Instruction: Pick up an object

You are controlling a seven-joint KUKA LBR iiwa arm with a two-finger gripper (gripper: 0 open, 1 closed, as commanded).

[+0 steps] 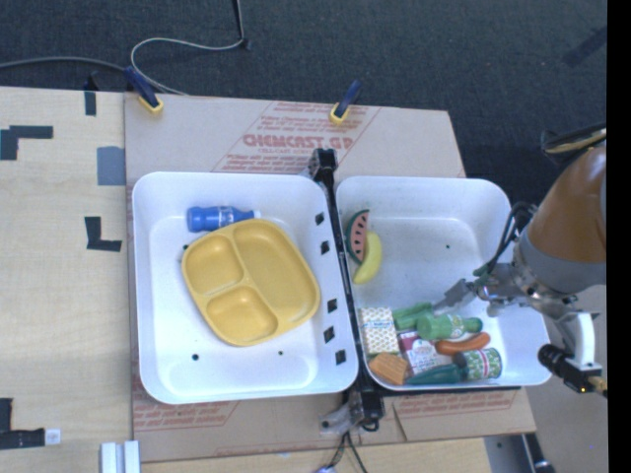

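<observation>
My gripper (471,294) hangs low over the right bin (424,200), just above a pile of toy foods at the bin's near side. Directly under it lies a green bottle (439,321). An orange sausage (463,343) and a green can (483,365) lie a little nearer the front. A patterned box (378,329) and a brown waffle-like piece (390,368) sit at the pile's left end. A watermelon slice (357,233) and a banana (370,261) rest against the bin's left wall. Nothing visibly sits in the gripper.
The left bin (163,363) holds a yellow divided plate (251,279) and a blue bottle (219,217) behind it. The arm's orange band (577,205) and grey wrist reach over the right bin's right rim. Black clips join the bins along the middle divider (330,264).
</observation>
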